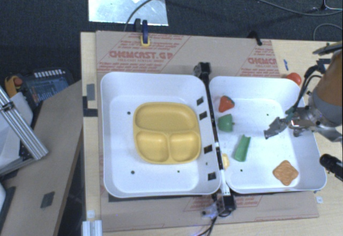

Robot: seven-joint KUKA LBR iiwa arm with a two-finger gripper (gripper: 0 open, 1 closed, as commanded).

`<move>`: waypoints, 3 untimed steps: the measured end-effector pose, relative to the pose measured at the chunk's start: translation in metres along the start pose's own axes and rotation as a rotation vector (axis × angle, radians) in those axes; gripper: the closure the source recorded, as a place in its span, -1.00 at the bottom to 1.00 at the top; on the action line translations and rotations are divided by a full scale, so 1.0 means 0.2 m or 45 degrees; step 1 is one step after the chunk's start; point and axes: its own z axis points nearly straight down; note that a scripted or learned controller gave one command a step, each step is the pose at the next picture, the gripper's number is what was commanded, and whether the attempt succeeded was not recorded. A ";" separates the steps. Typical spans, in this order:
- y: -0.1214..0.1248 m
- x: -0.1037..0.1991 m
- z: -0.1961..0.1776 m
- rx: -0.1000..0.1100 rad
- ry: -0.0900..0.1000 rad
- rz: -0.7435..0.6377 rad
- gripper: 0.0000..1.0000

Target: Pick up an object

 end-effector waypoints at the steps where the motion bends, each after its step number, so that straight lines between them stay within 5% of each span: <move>1: -0.01 0.02 0.21 0.005 0.002 0.002 -1.00; 2: -0.04 -0.01 0.51 0.007 0.002 0.004 -1.00; 3: -0.04 -0.01 0.57 0.002 0.001 0.003 -1.00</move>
